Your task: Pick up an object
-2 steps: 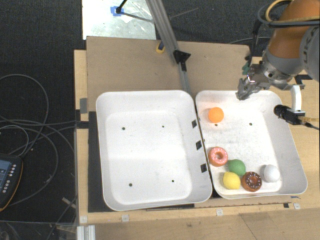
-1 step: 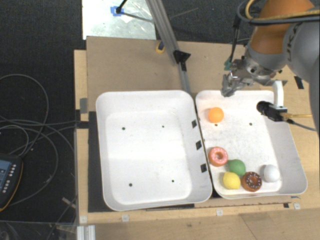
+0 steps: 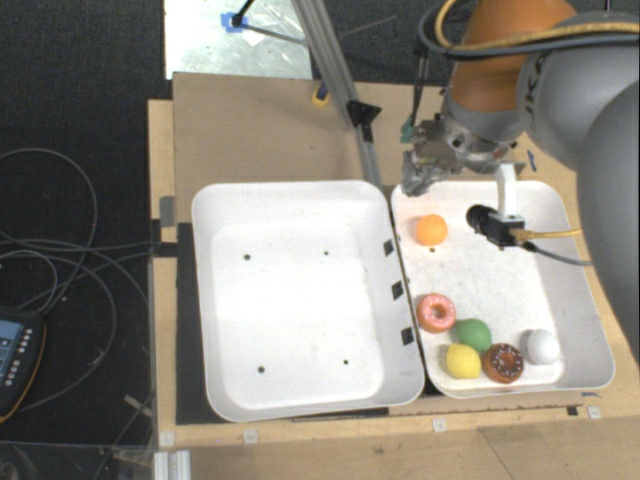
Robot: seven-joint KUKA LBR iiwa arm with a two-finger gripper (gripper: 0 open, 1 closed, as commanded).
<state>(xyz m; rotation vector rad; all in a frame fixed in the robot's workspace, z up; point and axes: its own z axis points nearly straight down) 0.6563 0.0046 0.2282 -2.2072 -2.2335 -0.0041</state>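
**Danger of a miss close to the bin wall**

Brown bench point(image 3: 260, 128) on dark carpet, loose cables point(image 3: 50, 268) at the left. Two white bins: left bin point(image 3: 290, 298) beside right bin point(image 3: 578, 268), with every object in the right one. Grey arm point(image 3: 590, 98) reaching in, gripper point(image 3: 420, 176) above the far left corner, just behind the orange ball point(image 3: 431, 230); open or closed, impossible to tell. Possible failures: landing on the rim instead of the ball, or nudging the ball and sending it rolling over smooth plastic. Pink donut point(image 3: 436, 313) and yellow ball point(image 3: 462, 361) near the front.
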